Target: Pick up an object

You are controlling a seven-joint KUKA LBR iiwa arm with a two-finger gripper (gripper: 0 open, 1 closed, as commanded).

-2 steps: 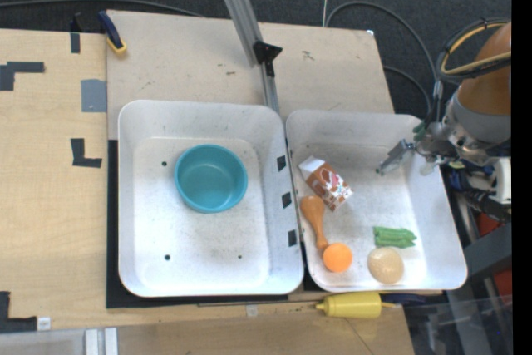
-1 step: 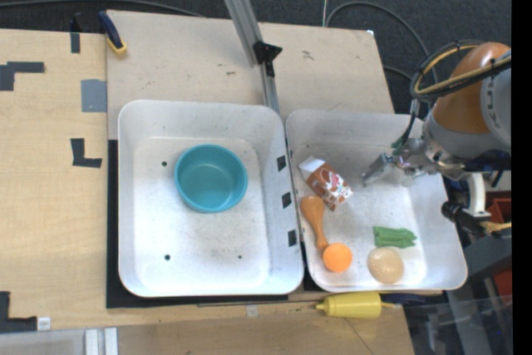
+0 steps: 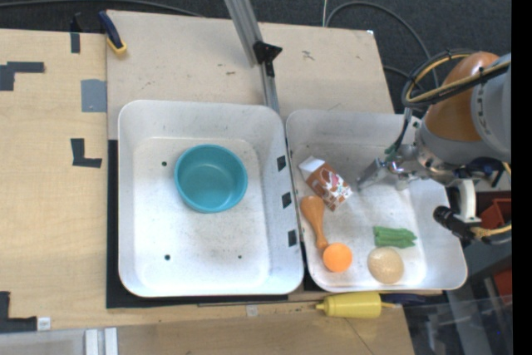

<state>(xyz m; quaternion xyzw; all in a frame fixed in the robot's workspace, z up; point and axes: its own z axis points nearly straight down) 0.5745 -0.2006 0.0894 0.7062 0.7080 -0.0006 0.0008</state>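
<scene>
Hovering over the right bin [image 3: 432, 274], the claw [image 3: 376, 172] sits at its upper middle; we cannot tell its state. We log a small carton [image 3: 327, 183] just left of it, touching an orange drumstick-shaped toy [image 3: 314, 218]. Further off: orange ball [image 3: 337, 258], green piece [image 3: 394, 237], beige ball [image 3: 386, 265]. Left bin [image 3: 141, 262] holds a teal bowl [image 3: 211, 178].

arm [image 3: 465, 120]: reaches in from right | end effector [image 3: 376, 172]: low, pointing left
</scene>
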